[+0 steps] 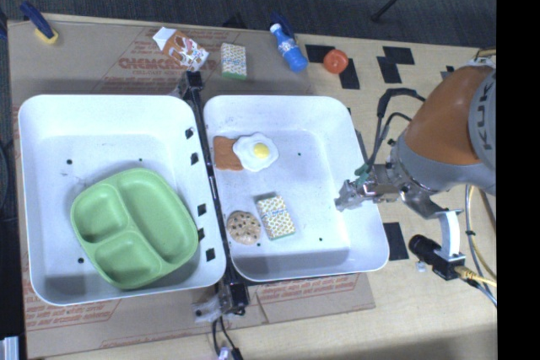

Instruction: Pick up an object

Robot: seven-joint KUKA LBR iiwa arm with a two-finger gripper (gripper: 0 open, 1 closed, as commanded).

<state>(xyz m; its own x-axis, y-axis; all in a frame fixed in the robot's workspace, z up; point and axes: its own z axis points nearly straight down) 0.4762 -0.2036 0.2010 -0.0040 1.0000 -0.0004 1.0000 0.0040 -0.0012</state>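
Objects for picking all lie in the right bin (371, 236), toward its left wall: a fried egg (256, 153) overlapping a piece of toast (223, 153) near the middle of that wall, and nearer the front-left corner a cookie (243, 227) with a patterned packet (276, 216) just beside it on the right. The left bin (34, 139) holds a green divided plate (132, 227).

The gripper (348, 196) sits at the right bin's right wall, about midway along it, well apart from every item and with nothing in its grasp. How far its claw is open cannot be told; the tip is small and blurred against the white wall.

The step in hand looks like the approach, so nothing is yet won. To do it well, the arm should cross the bare floor toward the left side and settle on a single target. The packet seems the safest: flat, straight-edged and lying free on its right side. Closing across its narrow width, with the claw lined up to its tilt, should avoid catching the cookie. The egg is a poorer choice, since it rests partly on the toast and its low, rounded edge could slip out. Descent should be straight and reach the floor before closing.
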